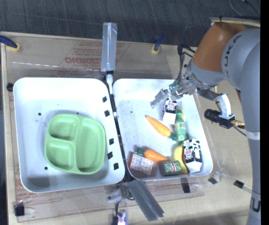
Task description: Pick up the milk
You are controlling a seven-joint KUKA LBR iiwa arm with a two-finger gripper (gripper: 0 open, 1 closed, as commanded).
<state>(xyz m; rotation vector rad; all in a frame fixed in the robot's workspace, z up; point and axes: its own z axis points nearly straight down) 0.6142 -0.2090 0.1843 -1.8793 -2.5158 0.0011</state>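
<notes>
Two small cow-patterned milk cartons lie in the right bin (134, 95). One milk carton (170, 111) lies near the bin's far right, beside a green bottle (179, 125). The other milk carton (192, 155) rests in the near right corner. My gripper (165, 97) hangs just above the far carton's top end, at the bin's back right. Its fingers (158, 99) stand apart and nothing shows between them. The grey arm with the orange band reaches in from the upper right.
The right bin also holds two carrots (158, 125) (155, 155), a banana (178, 154), a brown can (141, 163) and a green can (171, 168) along its near side. A green divided plate (75, 143) lies in the left bin (31, 97).
</notes>
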